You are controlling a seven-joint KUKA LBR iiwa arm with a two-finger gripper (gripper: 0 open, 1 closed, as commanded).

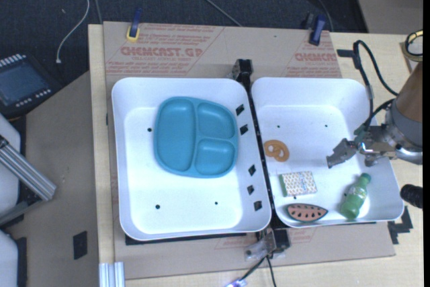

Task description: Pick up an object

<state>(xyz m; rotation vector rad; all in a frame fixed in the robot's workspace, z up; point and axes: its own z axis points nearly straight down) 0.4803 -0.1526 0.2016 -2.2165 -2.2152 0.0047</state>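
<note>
Fingers (pixel 339 156): honestly can't tell if they're open or pinched together, it's just a dark grey blob pointing left. Nothing visibly sits between them.

Gripper (pixel 341 155): over the right bin, around its middle-right part, tip aimed toward the bin's centre. It's above bare white floor, apart from all the items.

Arm (pixel 410 121): comes in from the right edge, grey body, cables looping around it.

Right bin (pixel 302 94): white and shallow, holds four small things, all in its lower half.

Pretzel (pixel 276 150): brown, near the bin's left wall, left of the gripper and clearly apart from it.

Patterned square (pixel 298 182): little flat pad with a dotted print, just below the pretzel.

Watermelon slice (pixel 307 213): flat toy slice lying by the bin's front rim, right under the square.

Green bottle (pixel 354 196): lies tilted in the front right corner, below the gripper, not touching it.

Left bin (pixel 134 165): same white tray, sits just beside the right one.

Blue plate (pixel 196 136): teal divided plate with three sections, in the left bin's upper middle.

Bench (pixel 201 44): board with red print under both bins.
</note>
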